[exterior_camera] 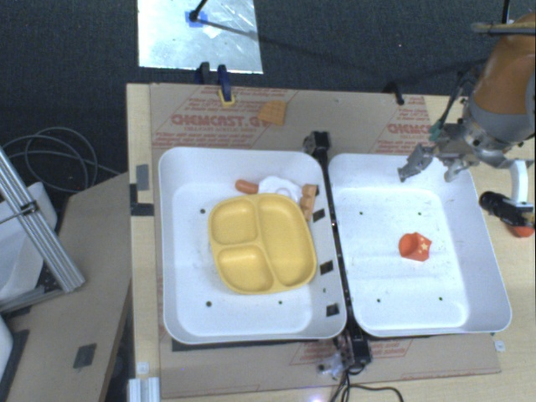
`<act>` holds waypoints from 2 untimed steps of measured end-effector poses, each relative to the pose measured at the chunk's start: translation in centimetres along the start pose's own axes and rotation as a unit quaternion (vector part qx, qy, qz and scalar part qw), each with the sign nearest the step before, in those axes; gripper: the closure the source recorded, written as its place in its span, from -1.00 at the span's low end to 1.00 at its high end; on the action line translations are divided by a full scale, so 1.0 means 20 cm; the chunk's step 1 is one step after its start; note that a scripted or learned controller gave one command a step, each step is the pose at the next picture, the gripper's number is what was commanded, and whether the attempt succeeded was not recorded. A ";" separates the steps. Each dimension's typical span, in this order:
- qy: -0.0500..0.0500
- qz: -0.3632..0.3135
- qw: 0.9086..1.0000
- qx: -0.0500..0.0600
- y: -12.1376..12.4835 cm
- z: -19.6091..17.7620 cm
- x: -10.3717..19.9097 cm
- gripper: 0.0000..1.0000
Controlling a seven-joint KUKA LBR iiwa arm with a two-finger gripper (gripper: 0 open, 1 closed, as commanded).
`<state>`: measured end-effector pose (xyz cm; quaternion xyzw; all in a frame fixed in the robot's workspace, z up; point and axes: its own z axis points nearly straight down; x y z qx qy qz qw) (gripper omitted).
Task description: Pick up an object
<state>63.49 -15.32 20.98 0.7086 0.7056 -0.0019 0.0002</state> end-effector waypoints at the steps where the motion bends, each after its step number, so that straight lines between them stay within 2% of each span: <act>1: 0.002 -0.001 1.000 0.004 -0.14 0.59 -0.12 -1.00; 2: 0.002 -0.002 1.000 0.001 -0.37 0.64 -0.08 -1.00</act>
